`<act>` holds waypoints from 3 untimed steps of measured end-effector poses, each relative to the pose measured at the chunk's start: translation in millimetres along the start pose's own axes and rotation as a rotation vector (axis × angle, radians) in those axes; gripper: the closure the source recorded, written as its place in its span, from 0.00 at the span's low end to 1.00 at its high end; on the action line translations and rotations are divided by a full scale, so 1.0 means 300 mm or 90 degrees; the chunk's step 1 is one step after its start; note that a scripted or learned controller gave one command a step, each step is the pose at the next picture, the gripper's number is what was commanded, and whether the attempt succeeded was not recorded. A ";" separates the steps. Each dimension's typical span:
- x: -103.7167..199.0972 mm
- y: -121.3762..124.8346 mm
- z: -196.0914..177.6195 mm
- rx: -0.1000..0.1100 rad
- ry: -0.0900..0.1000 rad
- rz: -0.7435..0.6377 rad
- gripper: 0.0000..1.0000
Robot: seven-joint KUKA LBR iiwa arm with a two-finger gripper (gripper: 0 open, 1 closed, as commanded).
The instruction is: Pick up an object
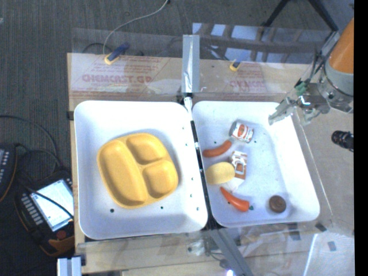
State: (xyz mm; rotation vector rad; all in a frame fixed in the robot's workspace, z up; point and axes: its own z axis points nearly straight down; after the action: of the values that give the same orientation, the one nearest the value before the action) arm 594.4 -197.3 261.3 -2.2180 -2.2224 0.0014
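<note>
Claw (286, 112) is seen apart, empty, over the right bin (305, 171) rim. 2 clustered items risk being nudged.

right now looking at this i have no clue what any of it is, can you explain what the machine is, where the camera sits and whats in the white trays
This is one picture from a camera fixed above a bench, looking down at a slant. The machine is a robot arm, grey with an orange band, reaching in from the right edge. At its tip is a two-finger gripper, hovering over the upper right rim of the right bin. Nothing is between its fingers, so it holds nothing.

The left bin holds a yellow divided plate. The right bin holds small toy-like items: a small red and white can, an orange sausage, a pale yellow rounded piece touching a small white and red carton, a red-orange pepper and a brown disc.

The job is to pick up one object; none is lifted yet.
</note>
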 end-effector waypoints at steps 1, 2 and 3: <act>0.180 0.183 0.384 0.000 -0.001 0.000 0.00; 0.166 0.147 0.556 -0.001 -0.001 0.000 0.00; 0.168 0.148 0.525 -0.001 0.000 0.000 1.00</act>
State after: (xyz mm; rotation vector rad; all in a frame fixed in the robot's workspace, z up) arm 638.3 -146.7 103.7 -2.2187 -2.2238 0.0005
